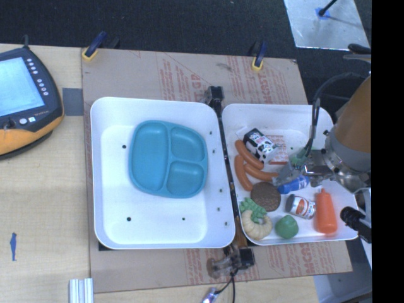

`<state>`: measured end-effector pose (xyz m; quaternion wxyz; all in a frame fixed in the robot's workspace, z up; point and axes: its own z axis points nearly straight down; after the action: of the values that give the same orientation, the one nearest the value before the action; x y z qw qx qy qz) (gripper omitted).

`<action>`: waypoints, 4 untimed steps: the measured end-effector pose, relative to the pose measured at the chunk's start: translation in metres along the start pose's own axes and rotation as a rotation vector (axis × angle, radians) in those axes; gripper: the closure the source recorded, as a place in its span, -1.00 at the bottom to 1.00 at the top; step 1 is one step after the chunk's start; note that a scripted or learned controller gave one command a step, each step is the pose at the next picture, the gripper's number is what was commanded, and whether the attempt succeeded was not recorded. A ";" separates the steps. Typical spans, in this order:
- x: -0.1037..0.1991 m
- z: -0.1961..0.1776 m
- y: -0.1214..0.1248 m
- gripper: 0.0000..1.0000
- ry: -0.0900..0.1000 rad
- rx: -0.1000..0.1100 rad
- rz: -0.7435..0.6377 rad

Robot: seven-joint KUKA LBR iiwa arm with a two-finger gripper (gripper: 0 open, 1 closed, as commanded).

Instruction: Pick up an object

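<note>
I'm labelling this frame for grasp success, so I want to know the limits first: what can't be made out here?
- Hand: blurred in the camera view among the toys, so whether it holds the blue object cannot be told.
- Arm: cut off by the right edge.
- Small can: label too small to read.
- Right bin: its right wall is hidden behind the arm.

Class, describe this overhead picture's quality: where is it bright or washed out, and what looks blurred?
In the camera view, the left bin and right bin are bright white with faint detail; the handheld screen is washed pale; the gripper and small toys look soft, and the orange bottle lacks crisp edges.
</note>
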<state>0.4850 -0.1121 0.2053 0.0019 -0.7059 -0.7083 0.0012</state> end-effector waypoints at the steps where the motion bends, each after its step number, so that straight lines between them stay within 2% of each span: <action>1: -0.022 0.097 0.037 -1.00 -0.008 -0.018 -0.002; 2: -0.010 0.113 0.090 -1.00 -0.002 -0.001 -0.004; 3: -0.011 0.114 0.162 -1.00 0.002 0.011 0.002; 4: 0.005 0.116 0.166 -1.00 0.000 0.024 0.003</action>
<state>0.6505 -0.1069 0.0885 0.0105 -0.7068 -0.7073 0.0095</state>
